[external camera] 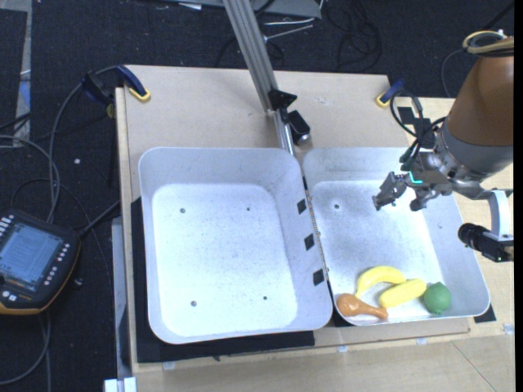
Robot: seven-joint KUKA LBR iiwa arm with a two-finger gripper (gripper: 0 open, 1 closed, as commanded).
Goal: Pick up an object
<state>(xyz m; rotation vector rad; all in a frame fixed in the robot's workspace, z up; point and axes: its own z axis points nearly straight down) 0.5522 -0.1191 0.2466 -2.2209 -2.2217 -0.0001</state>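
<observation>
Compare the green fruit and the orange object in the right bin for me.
The green fruit is round and compact; the orange object is pear-shaped with a thin neck pointing right. The green fruit lies at the bin's near right corner, the orange object further left, near the divider. Both rest on the right bin's near edge, flanking the yellow bananas.

A robotics lab, by every sign. Plain wooden bench (212, 109) set on dark carpet, clamped at the corners with blue-and-yellow clamps (131, 83). Two shallow white bins (219, 163) side by side on top. Grey-and-orange industrial arm (482, 113) reaching in from the right. Teach pendant (31, 260) lying on the floor at left, screen lit, cable trailing. Loose black cables (343, 15) snaking across the carpet, and a slanted aluminium strut (253, 43) rising over the bench.
</observation>
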